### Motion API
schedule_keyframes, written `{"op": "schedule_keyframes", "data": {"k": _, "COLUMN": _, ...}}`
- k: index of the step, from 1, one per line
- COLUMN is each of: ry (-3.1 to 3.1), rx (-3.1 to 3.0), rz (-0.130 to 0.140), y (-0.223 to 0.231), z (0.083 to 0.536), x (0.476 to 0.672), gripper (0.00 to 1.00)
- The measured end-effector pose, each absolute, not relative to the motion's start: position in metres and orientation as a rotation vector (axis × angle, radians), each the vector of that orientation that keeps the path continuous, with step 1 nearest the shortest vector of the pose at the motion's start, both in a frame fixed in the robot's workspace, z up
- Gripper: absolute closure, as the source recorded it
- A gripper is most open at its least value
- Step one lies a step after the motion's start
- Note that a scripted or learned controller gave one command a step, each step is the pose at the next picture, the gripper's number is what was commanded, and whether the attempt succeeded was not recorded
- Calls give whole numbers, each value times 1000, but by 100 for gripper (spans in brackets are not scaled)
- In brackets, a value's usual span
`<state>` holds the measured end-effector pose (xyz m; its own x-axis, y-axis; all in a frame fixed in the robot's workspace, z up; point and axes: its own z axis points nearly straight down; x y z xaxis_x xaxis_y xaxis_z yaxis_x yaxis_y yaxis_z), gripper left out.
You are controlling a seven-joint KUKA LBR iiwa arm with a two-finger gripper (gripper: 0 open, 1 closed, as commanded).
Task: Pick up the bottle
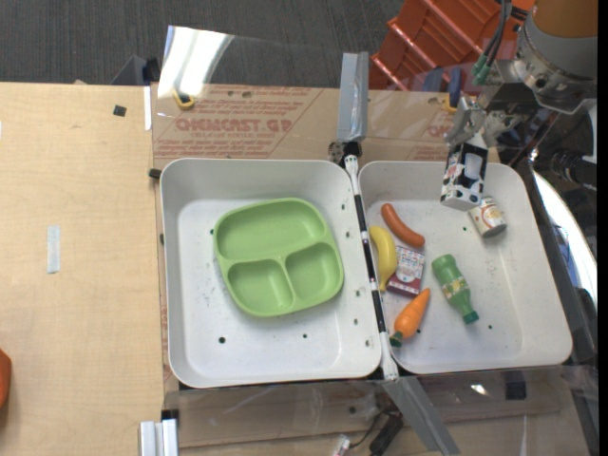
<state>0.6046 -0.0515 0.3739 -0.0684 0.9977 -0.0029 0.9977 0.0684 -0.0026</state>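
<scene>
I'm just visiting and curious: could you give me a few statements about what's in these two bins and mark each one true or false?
1. The green bottle lies on its side in the right bin. True.
2. The green divided plate sits in the right bin. False: it is in the left bin.
3. The gripper is holding the green bottle. False: the bottle lies in the bin, well apart from the gripper, which is up by the black-and-white carton.
4. A banana lies near the wall between the two bins. True.
5. The carrot lies on the divided plate. False: it lies in the right bin, below the banana in the picture.
</scene>
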Motion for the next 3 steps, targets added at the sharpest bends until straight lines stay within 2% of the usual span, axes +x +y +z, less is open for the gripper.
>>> {"op": "schedule_keyframes", "data": {"k": 1, "ry": 2290, "rx": 2152, "rz": -6, "y": -78, "z": 194, "x": 654, "gripper": 100}}
{"op": "schedule_keyframes", "data": {"k": 2, "ry": 1966, "rx": 2451, "rz": -7, "y": -32, "z": 440, "x": 660, "gripper": 100}}
{"op": "schedule_keyframes", "data": {"k": 3, "ry": 1970, "rx": 2448, "rz": -16, "y": -31, "z": 446, "x": 661, "gripper": 100}}
